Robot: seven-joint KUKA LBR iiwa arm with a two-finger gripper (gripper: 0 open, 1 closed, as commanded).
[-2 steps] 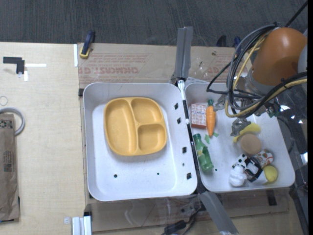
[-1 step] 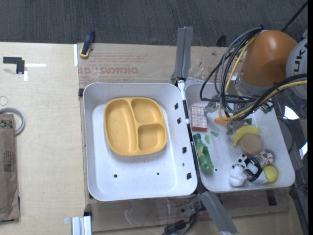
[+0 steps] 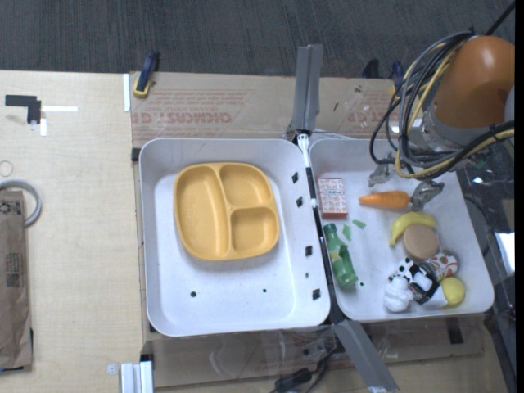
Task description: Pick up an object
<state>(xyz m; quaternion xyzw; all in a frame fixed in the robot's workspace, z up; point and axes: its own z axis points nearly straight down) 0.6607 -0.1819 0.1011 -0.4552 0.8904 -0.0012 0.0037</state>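
Approach step in hand: claw [image 3: 404,183] spread wide and holding nothing, fingers straddling orange plastic carrot [image 3: 384,201] lying in right-hand shallow white bin [image 3: 479,297]; next, lowering and clamping required.

Matt yellow plastic tray [image 3: 227,211], glossy white plastic bins [image 3: 164,244], smooth green btl [image 3: 340,258], cardboard [image 3: 196,109] behind.

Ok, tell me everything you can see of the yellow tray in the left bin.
The tray is a yellow-orange divided plate, plastic by its look, with rounded corners and three compartments: one long one on its left side and two smaller ones on the right. It lies flat and right side up on the floor of the left bin, toward the far half, turned slightly. Nothing lies in it or touches it, and it stays apart from the bin walls.
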